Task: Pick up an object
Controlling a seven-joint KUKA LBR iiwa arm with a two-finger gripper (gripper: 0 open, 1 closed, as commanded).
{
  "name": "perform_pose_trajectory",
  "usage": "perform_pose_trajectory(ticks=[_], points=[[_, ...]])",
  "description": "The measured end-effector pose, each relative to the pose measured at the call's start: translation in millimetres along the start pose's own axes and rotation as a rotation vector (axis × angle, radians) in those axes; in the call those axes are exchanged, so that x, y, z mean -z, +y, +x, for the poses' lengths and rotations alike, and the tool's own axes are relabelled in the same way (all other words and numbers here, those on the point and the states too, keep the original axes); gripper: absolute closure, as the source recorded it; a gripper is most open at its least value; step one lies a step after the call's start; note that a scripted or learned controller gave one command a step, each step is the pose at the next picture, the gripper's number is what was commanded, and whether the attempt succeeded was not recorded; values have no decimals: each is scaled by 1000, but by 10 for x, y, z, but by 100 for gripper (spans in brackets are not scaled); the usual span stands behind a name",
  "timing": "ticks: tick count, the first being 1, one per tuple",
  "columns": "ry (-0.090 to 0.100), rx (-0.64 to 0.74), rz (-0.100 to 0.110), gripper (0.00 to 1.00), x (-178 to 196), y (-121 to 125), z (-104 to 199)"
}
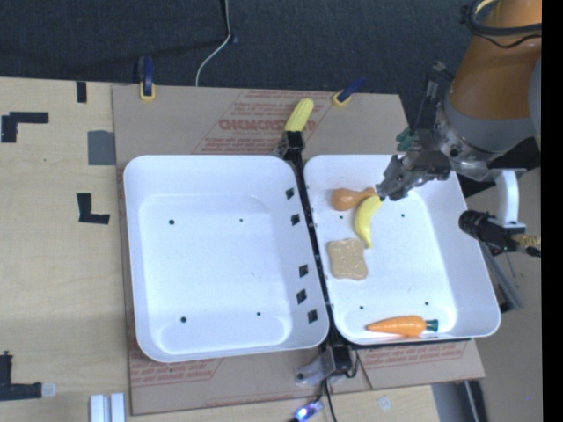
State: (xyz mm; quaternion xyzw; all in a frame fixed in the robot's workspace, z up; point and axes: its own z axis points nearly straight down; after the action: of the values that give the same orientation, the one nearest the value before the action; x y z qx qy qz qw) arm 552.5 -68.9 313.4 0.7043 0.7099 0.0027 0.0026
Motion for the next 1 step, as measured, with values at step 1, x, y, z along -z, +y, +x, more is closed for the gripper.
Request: perform_pose_trajectory(ticks=[1], points=[[2, -2, 4, 100, 541, -504, 392]])
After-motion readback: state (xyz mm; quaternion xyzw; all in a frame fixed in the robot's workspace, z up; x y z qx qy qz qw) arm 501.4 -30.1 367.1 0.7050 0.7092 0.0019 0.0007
